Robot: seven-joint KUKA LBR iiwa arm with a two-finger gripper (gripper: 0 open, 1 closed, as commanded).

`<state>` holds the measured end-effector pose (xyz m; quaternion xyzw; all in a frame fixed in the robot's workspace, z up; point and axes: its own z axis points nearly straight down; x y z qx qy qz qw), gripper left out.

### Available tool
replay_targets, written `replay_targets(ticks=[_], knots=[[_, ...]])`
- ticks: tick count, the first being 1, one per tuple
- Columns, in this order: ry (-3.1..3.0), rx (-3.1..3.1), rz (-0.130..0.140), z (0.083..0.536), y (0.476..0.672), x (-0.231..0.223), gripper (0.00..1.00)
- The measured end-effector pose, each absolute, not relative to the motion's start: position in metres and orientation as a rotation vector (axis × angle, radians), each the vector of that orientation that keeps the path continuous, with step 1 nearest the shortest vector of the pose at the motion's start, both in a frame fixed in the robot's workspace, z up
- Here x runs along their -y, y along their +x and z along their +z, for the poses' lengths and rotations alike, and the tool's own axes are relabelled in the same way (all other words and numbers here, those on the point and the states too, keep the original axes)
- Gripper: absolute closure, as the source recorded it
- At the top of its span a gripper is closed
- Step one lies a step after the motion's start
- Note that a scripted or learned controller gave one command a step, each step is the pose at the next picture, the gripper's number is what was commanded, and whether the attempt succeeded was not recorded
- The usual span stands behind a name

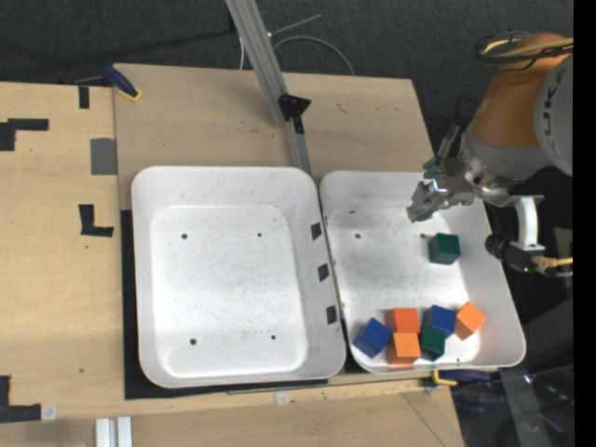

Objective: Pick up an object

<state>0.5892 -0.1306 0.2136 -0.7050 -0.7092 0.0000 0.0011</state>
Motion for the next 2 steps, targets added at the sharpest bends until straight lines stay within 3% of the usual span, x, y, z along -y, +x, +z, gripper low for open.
replay_targets(ticks=[1, 2], knots=[[-2.212, 2.228, -0.001, 0.215, 0.597, 0.076, 1.0], [-2.212, 2.227, 0.001, 0.219, 0.581, 0.021, 1.0]])
